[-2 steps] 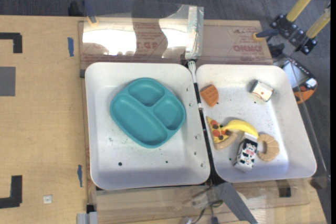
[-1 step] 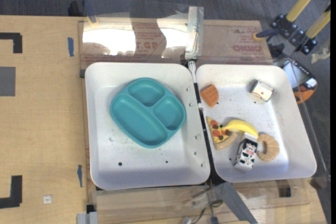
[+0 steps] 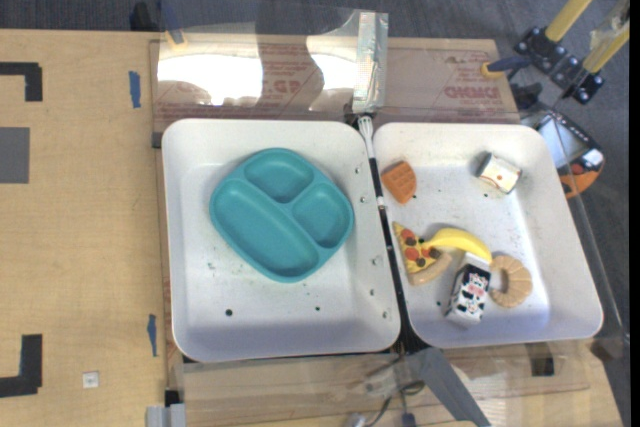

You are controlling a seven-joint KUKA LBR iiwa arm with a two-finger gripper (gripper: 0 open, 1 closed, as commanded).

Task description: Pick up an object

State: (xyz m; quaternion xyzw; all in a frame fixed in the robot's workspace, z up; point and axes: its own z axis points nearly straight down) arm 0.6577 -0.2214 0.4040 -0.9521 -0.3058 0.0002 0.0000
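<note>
The right bin [image 3: 560, 245] holds several small objects. An orange wedge-shaped toy [image 3: 398, 181] lies near the divider at the back. A small white block [image 3: 498, 174] sits at the back right. Toward the front, a pizza-slice toy [image 3: 417, 253] touches a yellow banana [image 3: 458, 242]. Just in front of the banana stands a white and black toy [image 3: 470, 293], pressed against a tan ring-shaped piece [image 3: 510, 279] on its right. In the left bin [image 3: 190, 295] a teal divided plate [image 3: 283, 213] lies flat in the middle.
A clear plastic sheet and cardboard [image 3: 270, 75] stand behind the bins. A yellow pole with a black clamp [image 3: 560, 55] rises at the upper right. A small grey and orange item [image 3: 578, 165] sits just outside the right bin's far rim. Brown bench surface [image 3: 70, 215] extends left.
</note>
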